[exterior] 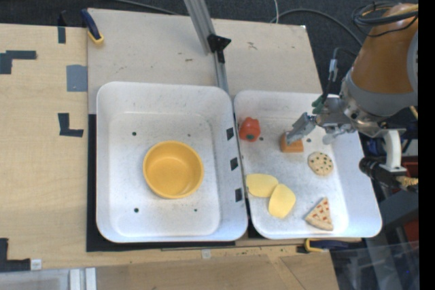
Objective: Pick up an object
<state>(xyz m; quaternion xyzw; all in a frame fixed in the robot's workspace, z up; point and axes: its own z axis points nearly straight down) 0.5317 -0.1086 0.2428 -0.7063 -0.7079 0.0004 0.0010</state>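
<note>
The grey metal hand [297, 134] reaches into the right bin [353, 214] and sits low over a small orange block [292, 144]; whether its fingers are spread or pinching cannot be told. Left of the block lies a glossy red pepper-shaped toy [249, 128]. A round speckled cookie [320, 163] rests just right of it. Nearer the front lie two smooth yellow ovals [271, 193], touching, and a triangular pizza slice [320, 214]. The left bin [115, 214], white and faintly speckled, holds a round yellow plastic bowl [173, 168].
</note>
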